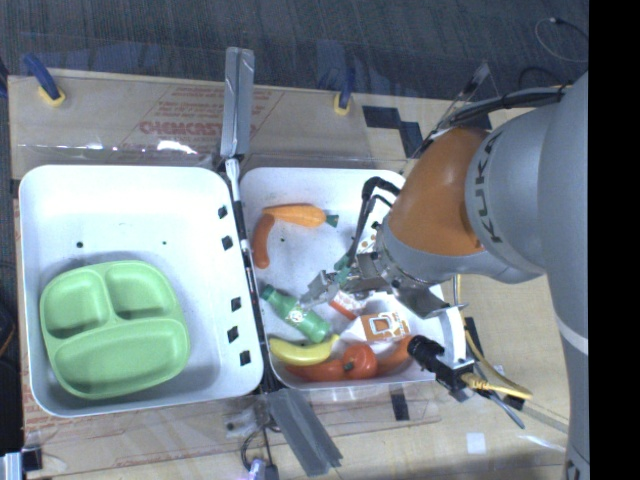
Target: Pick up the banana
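Observation:
The banana (300, 349) is yellow and lies near the front edge of the right bin (300, 183), resting against a red pepper (335, 366). My gripper (330, 285) hangs low over the middle of that bin, a little behind and to the right of the banana, just beside a green bottle (295, 311). Nothing of the banana sits in the gripper. The arm's orange band (440, 208) and grey body cover the bin's right side.
Two orange carrots (292, 215) lie at the back of the right bin. A white and orange packet (384, 325) sits under the wrist. The left bin (60, 198) holds a green divided plate (115, 328). A metal divider (237, 108) separates the bins.

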Motion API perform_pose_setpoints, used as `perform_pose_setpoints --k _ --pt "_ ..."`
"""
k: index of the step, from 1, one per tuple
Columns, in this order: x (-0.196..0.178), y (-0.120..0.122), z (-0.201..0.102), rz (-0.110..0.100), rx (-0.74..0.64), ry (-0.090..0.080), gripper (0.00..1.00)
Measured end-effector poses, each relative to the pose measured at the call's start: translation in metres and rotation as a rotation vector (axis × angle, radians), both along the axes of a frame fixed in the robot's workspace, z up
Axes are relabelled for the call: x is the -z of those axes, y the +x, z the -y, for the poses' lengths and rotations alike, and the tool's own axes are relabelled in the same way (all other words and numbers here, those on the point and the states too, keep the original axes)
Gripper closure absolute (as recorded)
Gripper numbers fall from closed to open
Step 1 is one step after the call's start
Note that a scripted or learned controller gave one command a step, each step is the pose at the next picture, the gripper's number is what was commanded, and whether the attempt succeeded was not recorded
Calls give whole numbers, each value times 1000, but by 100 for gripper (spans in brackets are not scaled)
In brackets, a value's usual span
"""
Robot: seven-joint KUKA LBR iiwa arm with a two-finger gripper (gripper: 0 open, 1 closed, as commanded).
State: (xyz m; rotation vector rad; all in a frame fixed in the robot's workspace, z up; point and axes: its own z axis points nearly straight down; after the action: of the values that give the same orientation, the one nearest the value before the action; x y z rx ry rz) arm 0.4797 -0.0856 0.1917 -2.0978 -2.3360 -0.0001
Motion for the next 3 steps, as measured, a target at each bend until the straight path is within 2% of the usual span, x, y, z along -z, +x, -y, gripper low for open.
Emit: perform_pose_setpoints --k 1,2,3 --pt "84 -4 9 -4 -34 0 0" --pt "0 -3 -34 0 -41 0 0" --pt "-10 -2 -34 -1 -47 1 100"
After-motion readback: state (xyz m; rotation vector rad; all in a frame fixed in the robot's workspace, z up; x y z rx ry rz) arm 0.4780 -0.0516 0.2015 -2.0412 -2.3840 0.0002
